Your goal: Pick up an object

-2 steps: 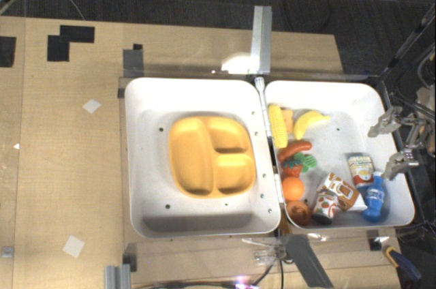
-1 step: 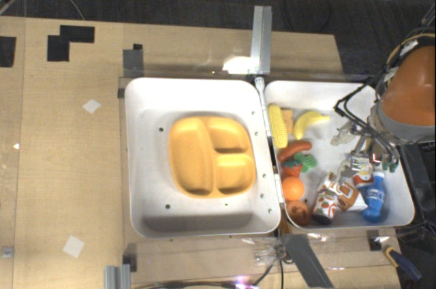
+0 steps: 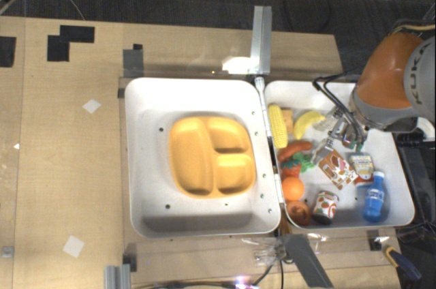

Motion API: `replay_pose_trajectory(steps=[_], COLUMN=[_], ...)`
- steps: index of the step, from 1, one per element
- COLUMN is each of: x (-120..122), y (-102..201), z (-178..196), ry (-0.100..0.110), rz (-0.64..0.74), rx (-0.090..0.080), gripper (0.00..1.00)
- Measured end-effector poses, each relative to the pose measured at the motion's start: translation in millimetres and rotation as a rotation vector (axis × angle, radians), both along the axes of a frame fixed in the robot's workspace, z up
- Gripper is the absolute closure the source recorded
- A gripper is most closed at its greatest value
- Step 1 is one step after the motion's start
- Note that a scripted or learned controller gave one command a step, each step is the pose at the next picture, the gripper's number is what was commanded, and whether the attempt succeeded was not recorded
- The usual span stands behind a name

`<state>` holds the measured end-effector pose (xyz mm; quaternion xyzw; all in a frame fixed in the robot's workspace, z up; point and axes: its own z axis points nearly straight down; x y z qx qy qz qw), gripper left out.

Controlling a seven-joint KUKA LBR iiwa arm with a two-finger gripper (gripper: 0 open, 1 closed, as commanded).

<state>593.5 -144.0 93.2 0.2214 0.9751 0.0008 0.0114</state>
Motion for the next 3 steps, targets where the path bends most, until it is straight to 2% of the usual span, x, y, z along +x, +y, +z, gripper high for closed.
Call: replay_pose_trajectory(steps=[1,2,3], x=[17,20,38], y=[22,23,30], z=[0,14,97], ry=[0.003,-0.007,0.008], rz=[-0.059,-0.05,-0.203], rx=[0.002,0.001,0.005], gripper=[0.0,1.0,1.0])
